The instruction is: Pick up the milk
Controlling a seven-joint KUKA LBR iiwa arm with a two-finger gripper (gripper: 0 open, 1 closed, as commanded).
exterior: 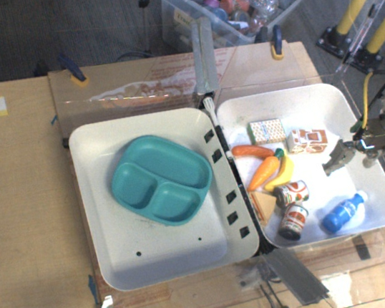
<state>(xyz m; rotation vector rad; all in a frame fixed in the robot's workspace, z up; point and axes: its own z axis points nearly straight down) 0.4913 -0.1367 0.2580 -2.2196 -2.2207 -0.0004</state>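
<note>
The milk (308, 140), a small white carton with red-brown print, lies on its side in the upper middle of the right bin (328, 95). My gripper (338, 158) hangs over the right part of that bin, just right of and slightly below the carton, apart from it. Nothing shows in its grasp. The arm comes in from the right edge, with a yellow cable curving above the wrist.
Left of the milk are a patterned white box (266, 130), two carrots (254, 152), a yellow piece (283, 172) and two cans (295, 219). A blue bottle (343, 211) lies at the front right. The left bin holds a teal divided plate (160, 180).
</note>
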